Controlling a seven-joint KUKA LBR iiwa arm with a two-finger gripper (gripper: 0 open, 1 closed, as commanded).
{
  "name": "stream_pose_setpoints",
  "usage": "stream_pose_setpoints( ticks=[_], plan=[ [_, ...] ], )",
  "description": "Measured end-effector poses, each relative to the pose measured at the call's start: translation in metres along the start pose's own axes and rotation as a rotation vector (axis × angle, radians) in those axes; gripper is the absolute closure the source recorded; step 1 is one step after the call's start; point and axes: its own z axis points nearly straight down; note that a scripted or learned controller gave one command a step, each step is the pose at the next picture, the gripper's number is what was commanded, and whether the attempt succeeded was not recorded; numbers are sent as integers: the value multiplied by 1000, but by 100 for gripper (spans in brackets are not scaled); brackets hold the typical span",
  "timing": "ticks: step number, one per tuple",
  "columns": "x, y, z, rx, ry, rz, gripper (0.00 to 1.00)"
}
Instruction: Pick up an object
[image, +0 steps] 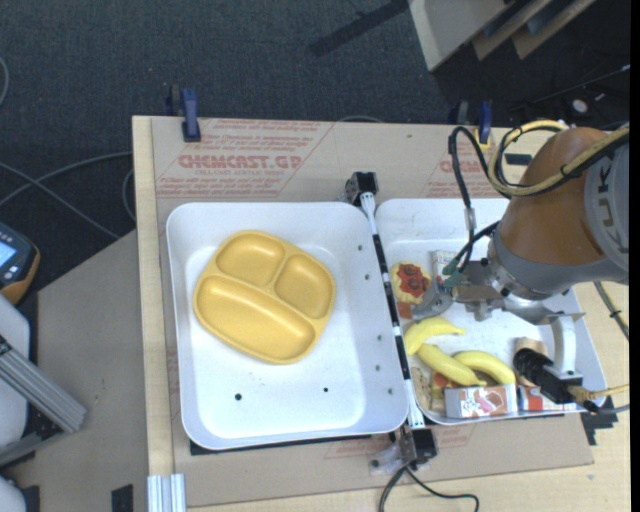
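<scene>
Right now the arm (560, 210) leans over the right bin (420, 215), and its gripper (437, 296) hangs low inside that bin, close to the wall between the two bins. I cannot tell if it is open or closed, because it looks small and dark from up here, and I see nothing held in it. Just below the gripper lie two yellow bananas (455, 358), one nearly touching it and one a little farther down. Just up and to the left of the gripper sits a small red and orange packet (410, 280). Farther below, past the bananas, a red and white carton (480, 402) lies on its side at the bin's near edge. Far to the left, in the left bin (190, 330), rests a yellow tray with three sections (264, 295), well apart from the gripper. I think the arm is at the reaching step, coming down to grab something. The closest banana looks like the best pick. Next, the gripper needs to sit over the banana's middle, go down around it, squeeze, and lift slowly.
</scene>
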Motion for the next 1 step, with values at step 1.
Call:
stream_pose_setpoints(
  ticks=[1],
  plan=[
    [14, 108, -9, -12, -3, -5, 0]
  ],
)
